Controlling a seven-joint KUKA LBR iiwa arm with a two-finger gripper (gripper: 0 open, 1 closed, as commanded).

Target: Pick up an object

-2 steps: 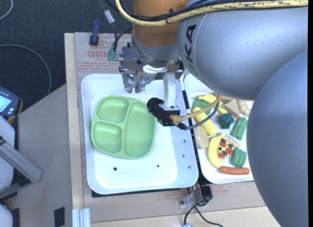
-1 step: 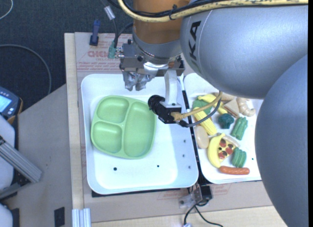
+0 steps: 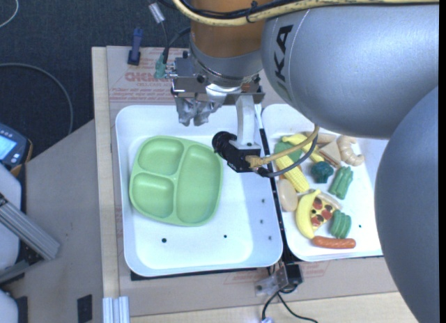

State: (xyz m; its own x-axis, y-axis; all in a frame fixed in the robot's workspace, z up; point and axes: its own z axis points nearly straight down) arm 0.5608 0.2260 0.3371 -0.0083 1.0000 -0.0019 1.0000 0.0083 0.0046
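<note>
My gripper (image 3: 196, 114) hangs over the far edge of the left bin (image 3: 209, 248), just beyond a green divided plate (image 3: 174, 182) that lies flat in that bin. Nothing shows under or in the gripper. The right bin (image 3: 366, 234) holds several toy foods: a yellow corn cob (image 3: 295, 170), a pizza slice (image 3: 312, 211), a teal piece (image 3: 322, 171), green pods (image 3: 341, 181), a red sausage (image 3: 333, 242) and a beige piece (image 3: 346, 150). The arm's grey body hides the far right of that bin.
A black cable fitting (image 3: 230, 152) and a white bracket (image 3: 245, 123) hang from the wrist over the divider between the bins. Bare white floor lies in front of and to the right of the plate. Cables and a blue clip (image 3: 134, 46) lie beyond the bins.
</note>
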